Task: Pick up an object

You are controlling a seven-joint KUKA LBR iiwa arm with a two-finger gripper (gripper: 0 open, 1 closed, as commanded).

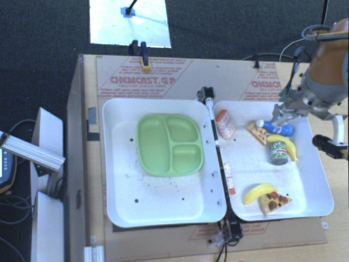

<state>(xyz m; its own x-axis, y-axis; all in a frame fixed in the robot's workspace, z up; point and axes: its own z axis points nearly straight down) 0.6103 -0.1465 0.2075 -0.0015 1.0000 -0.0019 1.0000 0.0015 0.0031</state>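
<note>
Where the arm (327, 59) reaches in at three o'clock, grey with an orange band, its gripper (283, 113) hangs low over the far part of the right bin (313, 201); how the jaws stand cannot be told, and nothing can be seen held between them.

Right bin, candidates for pick-up: a blue and white bottle (277, 127) lies on its side just at the gripper's tip, toward one o'clock of the bin's middle. Beside it, at its nine o'clock, lies an orange waffle-like piece (257, 132). A yellow banana (286, 144) curves around a small can (279, 153) with a green and white label; the label's writing is too small to read. At eleven o'clock of the bin lies a red and white packet (225, 124), its print unreadable. At six o'clock a second banana (256, 192) touches a pizza slice (274, 201).

Left bin (122, 201): a green divided plate (169, 145) with three compartments sits near the middle.

Bench (163, 78): brown sheet printed in red, repeated, reading in part "CHEMCAST GP".

At twelve o'clock beyond the bench, a white sheet (129, 15) lies on the dark floor.
</note>
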